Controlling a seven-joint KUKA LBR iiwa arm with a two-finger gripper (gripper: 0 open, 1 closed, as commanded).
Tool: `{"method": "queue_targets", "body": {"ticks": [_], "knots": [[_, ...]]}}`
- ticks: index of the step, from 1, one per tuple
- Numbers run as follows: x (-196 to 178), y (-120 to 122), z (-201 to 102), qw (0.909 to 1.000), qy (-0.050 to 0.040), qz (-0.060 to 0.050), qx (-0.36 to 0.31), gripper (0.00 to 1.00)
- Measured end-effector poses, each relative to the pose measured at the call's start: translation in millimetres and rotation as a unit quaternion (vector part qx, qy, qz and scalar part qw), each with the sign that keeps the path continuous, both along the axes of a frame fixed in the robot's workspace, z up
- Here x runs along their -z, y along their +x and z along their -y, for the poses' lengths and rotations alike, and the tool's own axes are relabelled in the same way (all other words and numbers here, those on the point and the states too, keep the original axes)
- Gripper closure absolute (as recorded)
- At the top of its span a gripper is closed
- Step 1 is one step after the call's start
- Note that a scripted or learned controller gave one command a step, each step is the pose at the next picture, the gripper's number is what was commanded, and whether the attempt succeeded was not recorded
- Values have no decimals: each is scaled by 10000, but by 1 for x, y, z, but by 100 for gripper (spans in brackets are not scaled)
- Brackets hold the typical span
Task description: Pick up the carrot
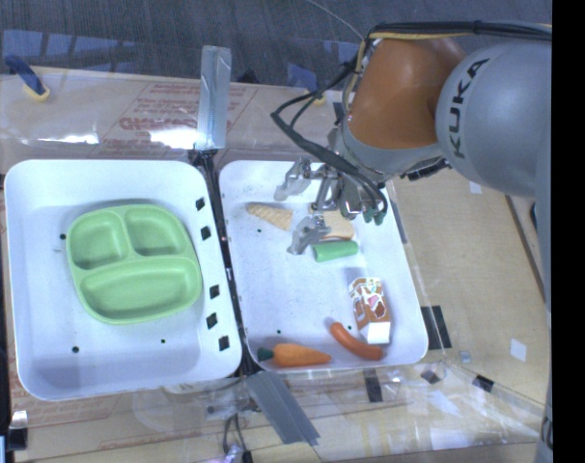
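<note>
Carrot not yet picked

My pincer [310, 230] hung over the right bin's [273, 287] far half, grip unreadable; the carrot [294, 356] lay untouched at the near edge, well apart.

grey arm reaching in from right, gripper [310, 228] lowered, pointing down-left

Carrot [294, 356] at near edge of right bin [273, 287], beside sausage [355, 341]. Gripper [310, 228] above far half, near green piece [335, 251]. Green divided plate [131, 262] in left bin [32, 258].
</note>
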State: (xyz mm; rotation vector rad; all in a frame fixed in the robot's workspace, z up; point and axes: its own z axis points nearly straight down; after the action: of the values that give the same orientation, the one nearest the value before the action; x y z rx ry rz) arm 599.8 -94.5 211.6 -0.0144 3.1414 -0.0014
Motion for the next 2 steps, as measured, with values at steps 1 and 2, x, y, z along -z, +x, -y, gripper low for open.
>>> {"method": "queue_targets", "body": {"ticks": [1,2], "knots": [[121,49,34,9927,3,0,-1204,0],[106,53,33,9924,-11,51,-1228,100]]}}
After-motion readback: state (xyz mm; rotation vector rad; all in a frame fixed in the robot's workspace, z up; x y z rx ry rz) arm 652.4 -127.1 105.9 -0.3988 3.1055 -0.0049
